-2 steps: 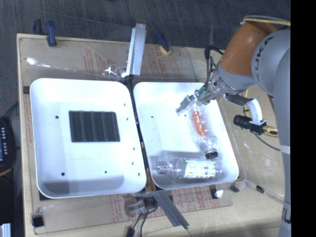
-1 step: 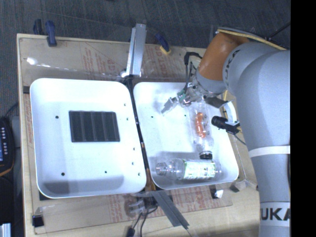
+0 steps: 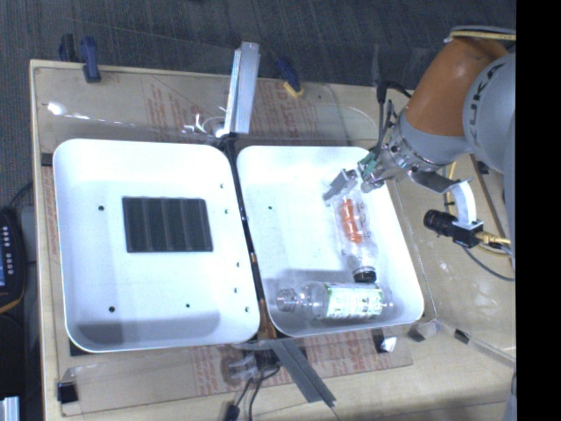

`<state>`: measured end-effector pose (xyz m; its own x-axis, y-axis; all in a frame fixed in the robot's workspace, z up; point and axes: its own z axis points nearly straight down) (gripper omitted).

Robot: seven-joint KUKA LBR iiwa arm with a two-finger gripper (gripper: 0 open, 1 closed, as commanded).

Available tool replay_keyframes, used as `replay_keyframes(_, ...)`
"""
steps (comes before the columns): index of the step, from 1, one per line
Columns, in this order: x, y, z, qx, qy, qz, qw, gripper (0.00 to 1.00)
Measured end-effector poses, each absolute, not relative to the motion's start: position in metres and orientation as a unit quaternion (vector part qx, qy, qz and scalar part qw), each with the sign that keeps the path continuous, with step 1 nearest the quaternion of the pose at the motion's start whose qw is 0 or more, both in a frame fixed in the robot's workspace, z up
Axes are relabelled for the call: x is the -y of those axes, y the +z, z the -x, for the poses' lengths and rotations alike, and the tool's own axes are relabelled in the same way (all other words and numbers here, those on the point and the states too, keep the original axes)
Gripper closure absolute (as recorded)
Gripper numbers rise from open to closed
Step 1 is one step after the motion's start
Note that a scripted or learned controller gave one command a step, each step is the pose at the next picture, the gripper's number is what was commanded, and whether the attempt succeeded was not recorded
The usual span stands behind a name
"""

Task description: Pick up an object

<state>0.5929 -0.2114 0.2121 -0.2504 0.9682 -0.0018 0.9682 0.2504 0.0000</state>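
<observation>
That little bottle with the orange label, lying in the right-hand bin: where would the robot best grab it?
Probably across the orange-labelled body of the small bottle, coming straight down from above. It lies flat, black cap toward the near edge, so its long sides face left and right, with bare bin floor on the left. The gripper hangs near its far end.

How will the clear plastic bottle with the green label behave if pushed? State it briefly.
The clear plastic bottle with the green label lies on its side in the right white bin, so it would probably roll. It looks mostly empty, so likely light. Its smooth round surface may slip from the gripper.
</observation>
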Motion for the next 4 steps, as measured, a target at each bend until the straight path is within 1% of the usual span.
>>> replay_keyframes(1, 0.208, 0.183, -0.609, -0.824, -0.0007, -0.567, -0.002, 0.00)
replay_keyframes(2, 0.167, 0.179, -0.588, -0.793, -0.0012, -0.609, -0.002, 0.00)
replay_keyframes(3, 0.210, 0.175, -0.591, -0.793, -0.0004, -0.609, 0.000, 0.00)
replay_keyframes(4, 0.210, 0.175, -0.591, -0.793, -0.0004, -0.609, 0.000, 0.00)
